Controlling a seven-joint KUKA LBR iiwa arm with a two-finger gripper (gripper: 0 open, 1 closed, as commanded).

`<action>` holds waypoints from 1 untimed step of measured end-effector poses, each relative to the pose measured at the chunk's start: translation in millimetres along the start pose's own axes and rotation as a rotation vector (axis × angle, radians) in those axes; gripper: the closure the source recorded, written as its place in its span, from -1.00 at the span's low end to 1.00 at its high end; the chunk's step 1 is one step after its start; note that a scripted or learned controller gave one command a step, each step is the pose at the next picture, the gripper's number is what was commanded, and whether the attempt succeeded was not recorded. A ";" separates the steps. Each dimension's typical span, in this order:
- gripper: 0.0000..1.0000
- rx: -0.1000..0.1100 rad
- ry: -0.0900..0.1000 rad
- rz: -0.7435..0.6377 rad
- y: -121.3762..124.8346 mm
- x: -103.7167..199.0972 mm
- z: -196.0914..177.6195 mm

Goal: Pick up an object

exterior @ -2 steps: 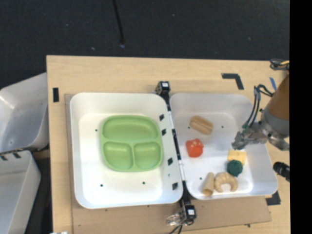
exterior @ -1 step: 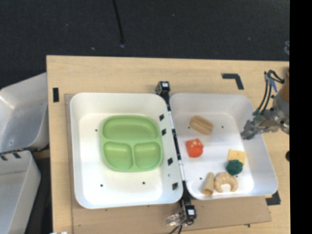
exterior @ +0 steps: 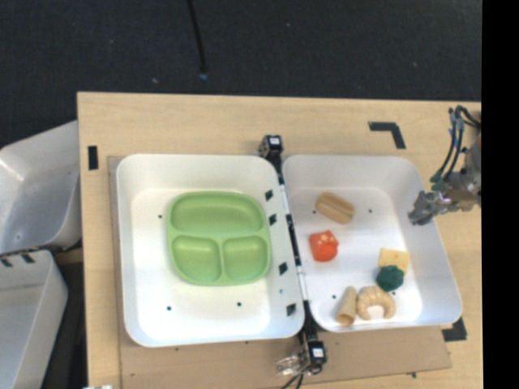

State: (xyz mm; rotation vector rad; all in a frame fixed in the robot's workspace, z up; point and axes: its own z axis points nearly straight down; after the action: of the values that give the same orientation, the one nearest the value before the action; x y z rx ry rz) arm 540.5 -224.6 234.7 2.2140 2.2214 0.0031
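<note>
So, looking down from the fixed camera: a light wooden bench point(exterior: 203, 124) carries two shallow white bins side by side. The left bin point(exterior: 146, 314) has a green divided plate point(exterior: 219, 237) sitting roughly in its middle, with one long compartment at the far side and two smaller ones at the near side.

The right bin point(exterior: 365, 173) has all the small stuff. A tan bread-roll-looking piece point(exterior: 334, 207) lies toward the far middle. Just nearer than that is a red-orange block point(exterior: 323, 245), apart from the roll. Over toward the right wall there's a yellow wedge point(exterior: 394, 258), with a dark green lumpy thing point(exterior: 390, 278) touching it on the near side. Along the near wall sit a beige cone-like piece point(exterior: 347, 305) and a pale curled croissant-ish item point(exterior: 376, 303), right beside each other, the croissant just under the green lump.

The gripper point(exterior: 425, 207) comes in from the right and hangs at the right bin's right rim, well apart from all the items. It's small and blurry, so honestly I can't tell whether it's released or clenched. Cables point(exterior: 451, 148) loop up behind it. Nothing is visibly caught in it
</note>
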 end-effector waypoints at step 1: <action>1.00 0.001 0.002 -0.004 16.2 52.7 -10.2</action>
State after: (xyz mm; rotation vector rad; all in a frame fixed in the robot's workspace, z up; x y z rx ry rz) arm 556.5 -171.9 244.9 2.2110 2.2275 0.0042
